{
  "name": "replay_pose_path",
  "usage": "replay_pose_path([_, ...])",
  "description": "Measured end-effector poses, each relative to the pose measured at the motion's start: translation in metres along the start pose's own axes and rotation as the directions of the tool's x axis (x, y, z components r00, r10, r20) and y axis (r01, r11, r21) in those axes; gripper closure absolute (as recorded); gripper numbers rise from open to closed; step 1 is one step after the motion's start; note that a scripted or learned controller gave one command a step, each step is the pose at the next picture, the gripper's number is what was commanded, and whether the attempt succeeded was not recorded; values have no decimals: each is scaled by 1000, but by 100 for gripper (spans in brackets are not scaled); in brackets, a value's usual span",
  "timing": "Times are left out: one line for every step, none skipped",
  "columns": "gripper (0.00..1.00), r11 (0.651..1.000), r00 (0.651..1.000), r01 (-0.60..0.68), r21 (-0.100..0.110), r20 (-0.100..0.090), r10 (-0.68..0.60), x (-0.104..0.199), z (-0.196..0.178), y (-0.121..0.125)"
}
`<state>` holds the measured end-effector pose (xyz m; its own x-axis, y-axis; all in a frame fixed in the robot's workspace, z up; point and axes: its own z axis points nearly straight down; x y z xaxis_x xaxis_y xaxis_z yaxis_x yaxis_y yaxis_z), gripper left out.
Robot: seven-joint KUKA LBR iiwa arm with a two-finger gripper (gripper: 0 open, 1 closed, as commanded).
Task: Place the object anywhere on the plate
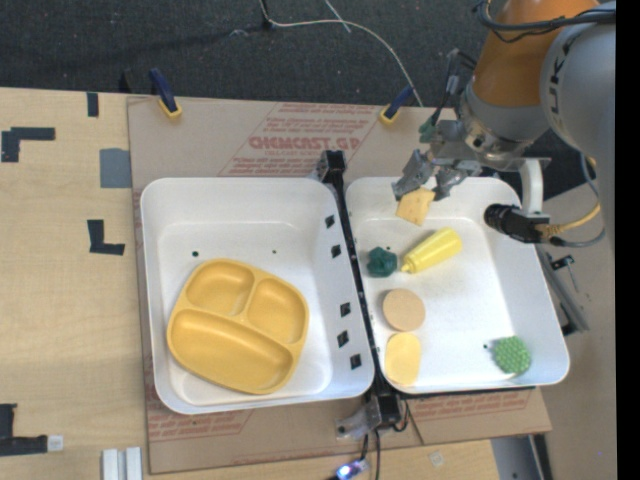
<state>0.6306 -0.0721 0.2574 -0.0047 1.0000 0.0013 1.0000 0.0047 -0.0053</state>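
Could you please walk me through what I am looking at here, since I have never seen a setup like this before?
This is one picture from a fixed camera above a bench, looking down at a slant. The grey machine with the orange band at the upper right is a robot arm, and at its end is a two-finger gripper. A pale yellow wedge sits between its fingers, so it appears to be holding that piece above the right bin.

Two shallow white bins stand side by side. The left bin holds a yellow divided plate, which is where the object should end up. Lying in the right bin are a yellow bottle-like piece, a small dark green item, a tan disc, a pale yellow oval and a green bumpy ball.
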Motion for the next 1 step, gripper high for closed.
replay_pose_path([100,1000,1000,0,1,0,0,46,0,-34])
